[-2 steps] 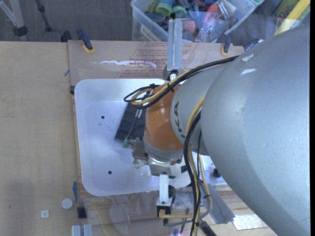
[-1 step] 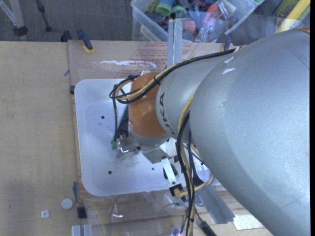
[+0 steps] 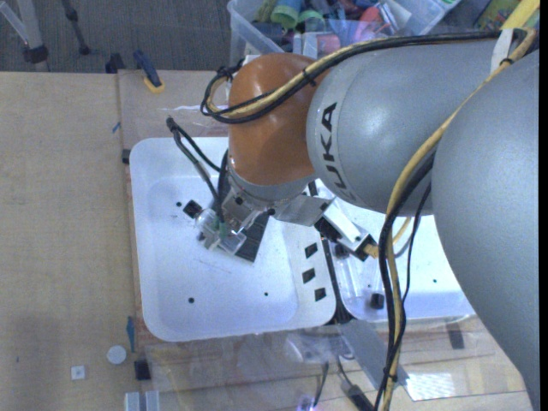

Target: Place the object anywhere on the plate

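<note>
The arm reaches in from the right and fills much of the view, its orange band hanging over the left bin. Below the band, the gripper sits low over the middle of that bin, close to the white floor. Its tip is a tangle of dark and pale parts, with a greenish spot among them, and I cannot tell whether it is open or closed, nor whether anything is held in it. No plate and no separate object can be picked out in either bin; the arm hides a large part of both.

Black cables run from the wrist down toward the gripper, and a yellow cable loops across the orange band. The floor of the left bin carries a few small dark marks. The right bin lies just beside it, mostly covered by the arm, with only a strip of its near side showing.

At the top, behind the bins, stands a clear tub packed with colourful items. On the tan surface near the bottom left lie a small round disc and a few tiny bits.
</note>
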Tool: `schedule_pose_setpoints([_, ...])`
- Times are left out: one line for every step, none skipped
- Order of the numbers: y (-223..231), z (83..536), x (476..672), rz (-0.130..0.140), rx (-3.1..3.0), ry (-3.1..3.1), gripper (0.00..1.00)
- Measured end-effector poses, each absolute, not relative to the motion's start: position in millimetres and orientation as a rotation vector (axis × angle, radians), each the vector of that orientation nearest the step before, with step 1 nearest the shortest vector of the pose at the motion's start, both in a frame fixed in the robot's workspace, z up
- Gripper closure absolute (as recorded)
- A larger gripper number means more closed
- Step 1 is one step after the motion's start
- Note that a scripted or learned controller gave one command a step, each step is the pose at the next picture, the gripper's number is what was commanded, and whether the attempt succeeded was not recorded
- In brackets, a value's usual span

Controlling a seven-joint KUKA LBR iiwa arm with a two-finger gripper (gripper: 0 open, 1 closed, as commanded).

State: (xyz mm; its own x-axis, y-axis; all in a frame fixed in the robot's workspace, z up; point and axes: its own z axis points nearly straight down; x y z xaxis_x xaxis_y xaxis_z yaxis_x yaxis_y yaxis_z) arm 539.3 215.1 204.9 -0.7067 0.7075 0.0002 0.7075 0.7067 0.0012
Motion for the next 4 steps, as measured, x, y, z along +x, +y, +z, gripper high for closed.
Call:
schedule_pose_setpoints([181,307,572.7,0.004,0.656,3.069,1.00])
schedule_pose_setpoints([226,292,591.8,0.004,1.145,2.922,1.00])
schedule_pose_setpoints([198,156,632.0,-0.001,1.152,2.924,1.00])
schedule_pose_setpoints([198,126,659.9,0.005,0.754,3.046,1.00])
